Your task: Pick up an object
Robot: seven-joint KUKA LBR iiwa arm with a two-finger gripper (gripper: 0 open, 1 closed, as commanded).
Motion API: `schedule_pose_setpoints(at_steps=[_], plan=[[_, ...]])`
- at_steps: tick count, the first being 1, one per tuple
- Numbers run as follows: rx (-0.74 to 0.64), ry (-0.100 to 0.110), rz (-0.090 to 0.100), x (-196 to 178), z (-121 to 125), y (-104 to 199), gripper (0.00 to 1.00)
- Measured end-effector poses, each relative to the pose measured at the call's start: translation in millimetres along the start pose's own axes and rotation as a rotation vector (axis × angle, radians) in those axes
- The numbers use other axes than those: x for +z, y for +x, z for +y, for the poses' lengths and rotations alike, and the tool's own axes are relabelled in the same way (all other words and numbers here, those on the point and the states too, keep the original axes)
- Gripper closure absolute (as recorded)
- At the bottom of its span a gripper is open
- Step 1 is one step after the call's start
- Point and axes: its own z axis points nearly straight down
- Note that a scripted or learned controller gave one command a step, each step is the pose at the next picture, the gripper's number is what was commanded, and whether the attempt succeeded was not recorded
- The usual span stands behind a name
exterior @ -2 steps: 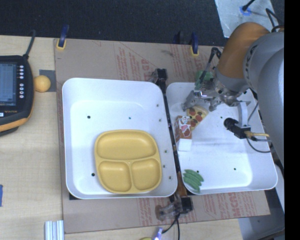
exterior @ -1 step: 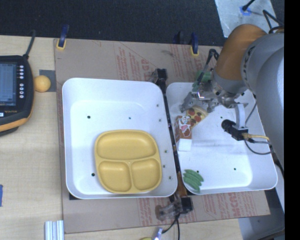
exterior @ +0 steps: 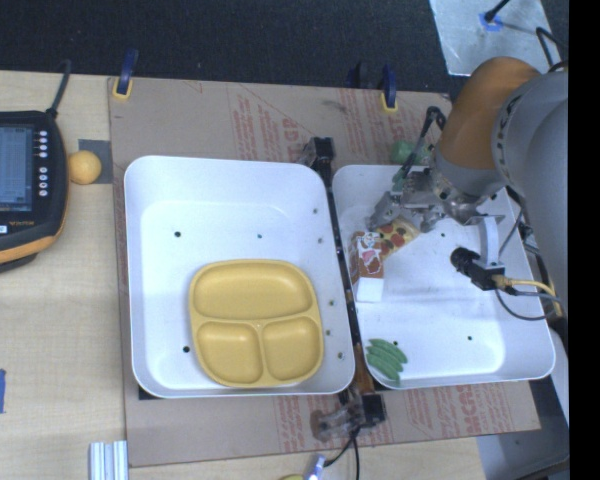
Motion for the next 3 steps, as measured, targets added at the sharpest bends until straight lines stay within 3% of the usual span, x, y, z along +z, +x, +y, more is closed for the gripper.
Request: schedule_pose_setpoints(at_steps=[1, 2, 3], plan=[[-0.001, -0.003, 0.0, -0.6, 17.1, 22.8, 0.0], [0.0, -0.001, 0.0, 0.0, 0.5, 9.3, 0.0], [0.002, -0.003, 0.001, -0.6, 16.8, -29.1, 0.0]])
